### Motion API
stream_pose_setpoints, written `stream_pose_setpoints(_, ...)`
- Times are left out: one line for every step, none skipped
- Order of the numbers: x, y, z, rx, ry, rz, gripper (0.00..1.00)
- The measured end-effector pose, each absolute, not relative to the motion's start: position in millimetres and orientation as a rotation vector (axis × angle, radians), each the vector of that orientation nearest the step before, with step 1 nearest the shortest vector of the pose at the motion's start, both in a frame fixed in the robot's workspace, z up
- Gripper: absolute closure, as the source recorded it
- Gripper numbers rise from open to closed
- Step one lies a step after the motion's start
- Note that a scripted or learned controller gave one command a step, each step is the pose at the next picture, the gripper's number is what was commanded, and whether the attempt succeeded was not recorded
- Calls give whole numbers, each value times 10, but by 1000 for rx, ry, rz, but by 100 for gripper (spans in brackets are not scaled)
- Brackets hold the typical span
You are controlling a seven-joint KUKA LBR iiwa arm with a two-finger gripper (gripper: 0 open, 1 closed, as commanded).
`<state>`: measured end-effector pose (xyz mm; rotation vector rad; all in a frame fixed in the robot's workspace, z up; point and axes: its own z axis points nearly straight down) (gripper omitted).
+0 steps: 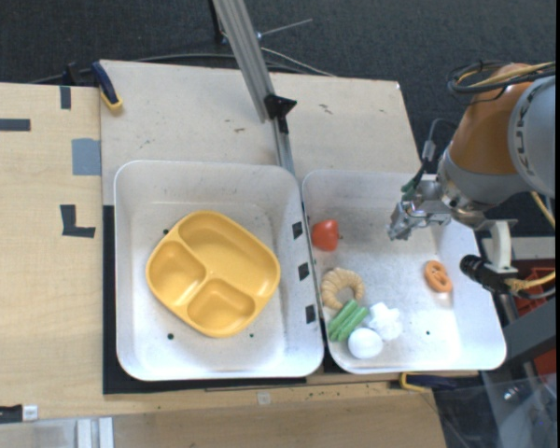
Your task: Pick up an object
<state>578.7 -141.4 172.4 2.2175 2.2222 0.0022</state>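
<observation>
Camera view
Gripper (pixel 401 224): over the right bin (pixel 467 343), nothing between its fingers; whether spread or closed, cannot tell.
Red tomato (pixel 325 234): left of the gripper, apart.
Orange pretzel (pixel 437 275): below-right of the gripper.
Yellow divided plate (pixel 214 272): left bin (pixel 140 343).

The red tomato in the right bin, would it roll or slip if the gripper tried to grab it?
The tomato looks round and smooth, so it may well roll if nudged and could slip from the fingers. It lies close to the right bin's left wall, which might stop a roll that way. It is probably light, being small.
</observation>
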Motion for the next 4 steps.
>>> stream_pose_setpoints(5888, -1414, 2310, 2215, 2221, 4, 100)
stream_pose_setpoints(5896, -1409, 2601, 2218, 2222, 2, 100)
stream_pose_setpoints(6115, -837, 2542, 2214, 2230, 1, 100)
stream_pose_setpoints(6326, -289, 2485, 2214, 2230, 0, 100)
